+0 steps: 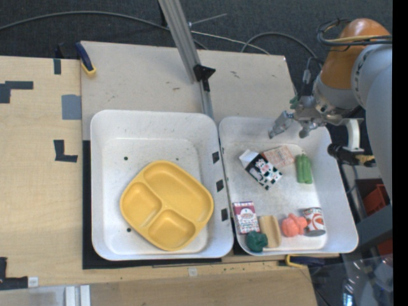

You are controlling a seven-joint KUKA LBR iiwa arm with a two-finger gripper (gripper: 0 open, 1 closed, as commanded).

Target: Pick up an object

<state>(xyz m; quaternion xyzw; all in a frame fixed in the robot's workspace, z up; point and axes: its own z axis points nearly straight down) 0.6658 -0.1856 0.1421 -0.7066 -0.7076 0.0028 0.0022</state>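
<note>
Right now your tool [291, 126] hangs over the far end of the right bin [347, 234], its two grey fingers spread apart with nothing between them. You have plenty to choose from below it: a black-and-white patterned box [262, 169] lies near the middle of that bin, touching a pale pink packet [280, 155], with a green cylinder [304, 169] just beside them toward the arm. Along the near edge you can see a small red carton [245, 217], a tan block [270, 229], a dark green lump [256, 241], an orange-pink toy [292, 226] and a red-and-white can [313, 221] lying on its side. Your left bin [102, 171] on the counter [38, 171] holds a yellow divided tray [166, 204].
</note>
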